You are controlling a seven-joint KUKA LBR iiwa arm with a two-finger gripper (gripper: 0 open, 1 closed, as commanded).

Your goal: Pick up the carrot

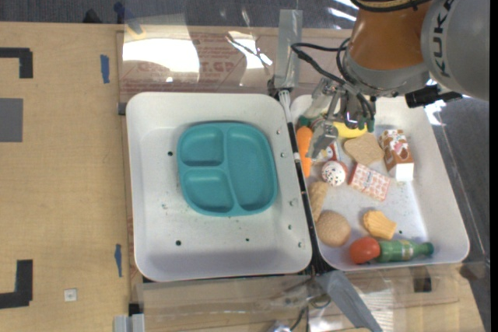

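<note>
The gripper hangs low in the right bin; I cannot tell its state. The carrot lies just left of it, tight against the bin wall — a descent could clip that wall or grab neighbouring toy food instead.

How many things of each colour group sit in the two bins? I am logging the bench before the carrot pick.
Teal: 1, the divided plate
Orange: 1, the carrot
Red: 1, the tomato
Green: 1, the bottle
Tan or brown: 4, among them the round bun
White or patterned: 3, among them the wafer
Total: 11, counting what the gripper leaves visible
</note>
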